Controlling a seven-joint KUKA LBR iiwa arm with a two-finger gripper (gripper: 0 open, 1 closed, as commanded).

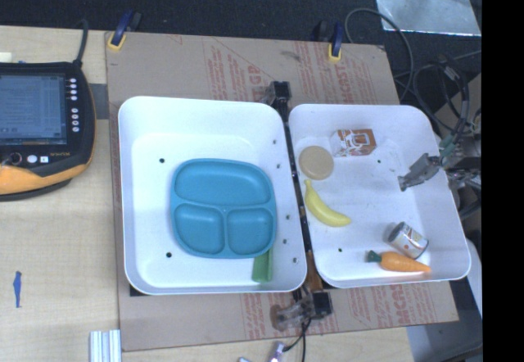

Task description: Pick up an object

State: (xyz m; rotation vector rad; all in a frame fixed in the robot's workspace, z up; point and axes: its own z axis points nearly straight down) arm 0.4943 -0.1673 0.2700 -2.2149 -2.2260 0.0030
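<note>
Resting side by side on a brown cardboard sheet (246, 65), two shallow white bins occupy the centre of the frame. The left bin (139, 188) contains a blue divided plate (223, 206) with three compartments, lying flat at its middle, and a small green object (262, 268) leaning against the lower wall just below the plate's lower right corner. The right bin (442, 213) contains five loose objects. A brown and white packet (354, 141) lies near the upper wall. A round tan disc (316, 162) lies just left of and below the packet. A yellow banana (324, 208) lies directly below the disc, close to the bin's left wall. A small silver can (407, 238) lies on its side in the lower right area, and an orange carrot (399, 263) lies just below the can, near the lower wall. The gripper (417, 172) enters from the right edge of the frame and sits over the right part of the right bin, well apart from the banana and above the can in the frame. No object is visible between its tips; whether it is released or clenched cannot be told. A handheld control pendant (37, 127) with a screen lies on the wooden bench (49, 270) at the left of the frame.
</note>
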